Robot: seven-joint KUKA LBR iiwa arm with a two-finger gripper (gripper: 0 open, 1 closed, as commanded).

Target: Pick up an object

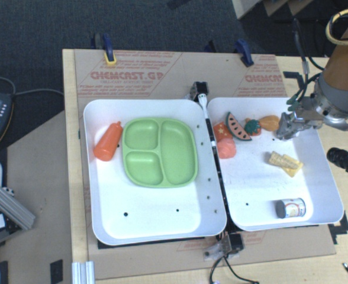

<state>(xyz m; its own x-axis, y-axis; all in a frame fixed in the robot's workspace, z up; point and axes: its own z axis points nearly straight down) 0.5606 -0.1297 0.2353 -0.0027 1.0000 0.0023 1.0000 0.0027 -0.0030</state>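
the left bin [103, 212] holds a green divided plate [160, 152], with an orange bottle-shaped toy [108, 141] lying just beside the plate's left edge. the right bin [322, 188] holds the smaller things: a pink cup [226, 148] near its left wall, a watermelon slice [240, 127], a teal piece [253, 125], an orange bread-like piece [269, 122], a pale yellow corn-like piece [284, 163] in the middle and a small can [290, 208] on its side near the front rim. the gripper [286, 129] hangs over the right bin's far right part, just beside the bread-like piece; whether it is open or closed cannot be told.
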